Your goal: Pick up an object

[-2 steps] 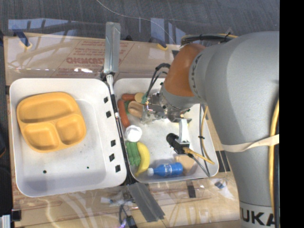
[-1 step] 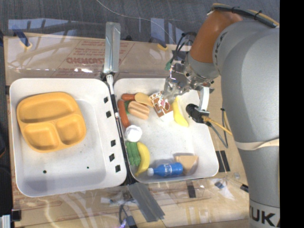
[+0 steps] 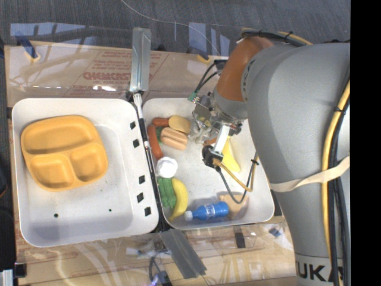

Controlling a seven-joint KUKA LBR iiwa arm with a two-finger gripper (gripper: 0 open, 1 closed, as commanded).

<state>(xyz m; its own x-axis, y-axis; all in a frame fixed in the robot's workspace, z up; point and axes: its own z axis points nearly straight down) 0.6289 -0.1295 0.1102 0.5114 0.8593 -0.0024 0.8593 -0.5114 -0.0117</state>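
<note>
Both bins are white: the left bin (image 3: pixel 36 219) and the right bin (image 3: pixel 196 183). The divided tray (image 3: pixel 62 151) is a plain yellow-orange. A banana (image 3: pixel 180 196) is yellow, and the vegetable (image 3: pixel 166 194) beside it is green. The bottle (image 3: pixel 209 211) is blue with a white cap. A hot dog (image 3: pixel 174 138) shows a tan bun around pinkish sausage, next to an orange-red carrot (image 3: pixel 156 139). The arm (image 3: pixel 297 124) is grey with an orange band. The worktop (image 3: pixel 89 70) is brown cardboard printed with red lettering.
</note>
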